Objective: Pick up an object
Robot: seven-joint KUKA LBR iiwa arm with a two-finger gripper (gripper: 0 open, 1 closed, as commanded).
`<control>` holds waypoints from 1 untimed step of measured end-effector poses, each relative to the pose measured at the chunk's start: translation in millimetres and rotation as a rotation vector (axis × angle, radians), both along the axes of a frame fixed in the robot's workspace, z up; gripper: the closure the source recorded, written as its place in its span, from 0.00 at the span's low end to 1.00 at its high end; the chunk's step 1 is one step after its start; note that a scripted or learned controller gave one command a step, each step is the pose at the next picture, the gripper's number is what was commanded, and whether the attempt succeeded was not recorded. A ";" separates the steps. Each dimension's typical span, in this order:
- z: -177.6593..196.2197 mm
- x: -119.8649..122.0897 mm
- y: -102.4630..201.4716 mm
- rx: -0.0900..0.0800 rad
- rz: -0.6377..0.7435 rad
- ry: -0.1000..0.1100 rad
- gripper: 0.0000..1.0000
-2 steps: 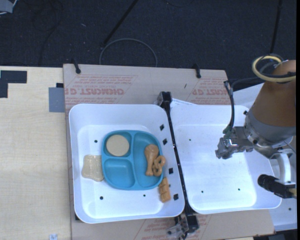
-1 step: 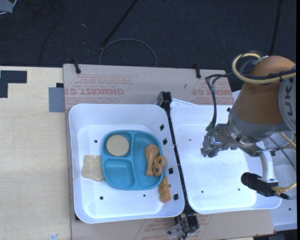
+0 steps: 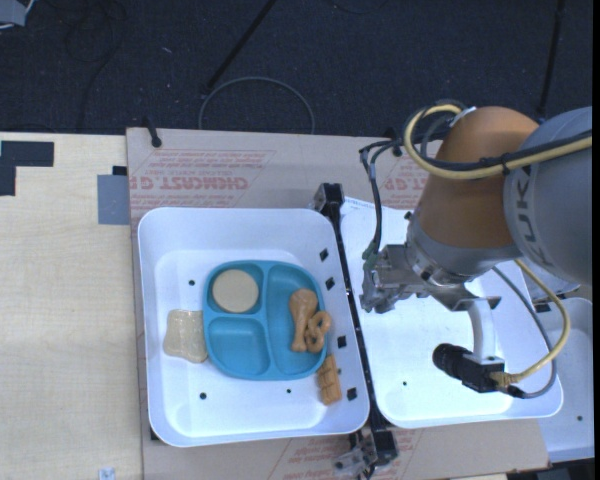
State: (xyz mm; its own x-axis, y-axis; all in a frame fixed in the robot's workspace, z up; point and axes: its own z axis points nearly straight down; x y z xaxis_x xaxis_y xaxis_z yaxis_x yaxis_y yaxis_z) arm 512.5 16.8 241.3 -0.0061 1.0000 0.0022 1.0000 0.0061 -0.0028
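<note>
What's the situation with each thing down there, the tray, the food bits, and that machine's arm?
Blue tray: flat in the left bin, three compartments.
Round cracker: inside the tray's top-left compartment.
Pretzel: lying in the tray's right compartment.
Pale biscuit: on the bin floor, against the tray's left edge.
Small brown snack: on the bin floor, by the tray's lower right corner.
Tool: over the right bin, holding nothing visible.

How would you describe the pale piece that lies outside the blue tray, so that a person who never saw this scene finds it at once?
Look in the left white bin, which holds a blue divided tray. Just off the tray's left edge, on the bin floor, lies a pale cream, roughly square piece. Unlike the round disc and the brown twisted pieces in the tray's compartments, it lies outside the tray and is the lightest.
</note>
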 end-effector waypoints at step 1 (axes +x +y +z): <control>-15.4 -0.4 46.2 -0.001 -0.003 0.004 1.00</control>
